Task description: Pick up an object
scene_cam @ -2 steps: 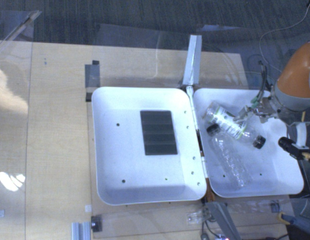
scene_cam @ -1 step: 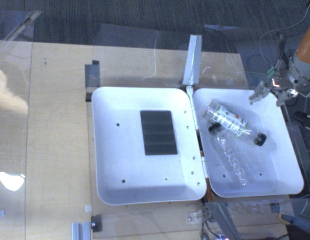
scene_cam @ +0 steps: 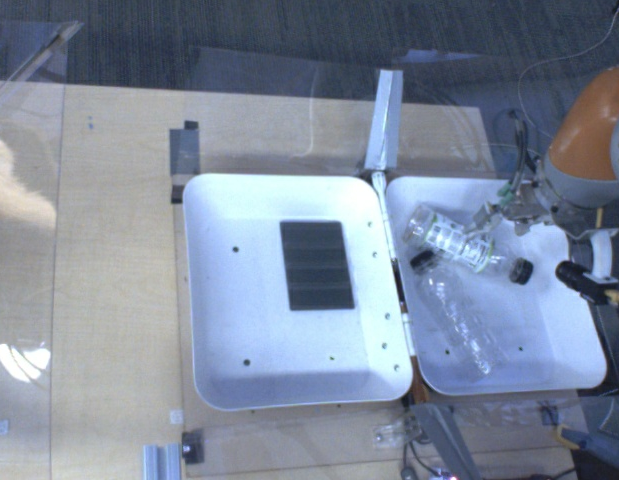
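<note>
Fingers (scene_cam: 501, 208) seemingly just right of clear bottle (scene_cam: 451, 238), right bin (scene_cam: 559, 353).

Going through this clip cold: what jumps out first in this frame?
The dark ribbed rectangular pad lying flat in the middle of the left bin draws the eye first, black against white. Next comes the clutter in the right bin: a clear plastic bottle lying on its side near the bin's upper left, with a crumpled clear wrapper below it. At the right edge, the arm's orange band hangs over that bin.
</note>
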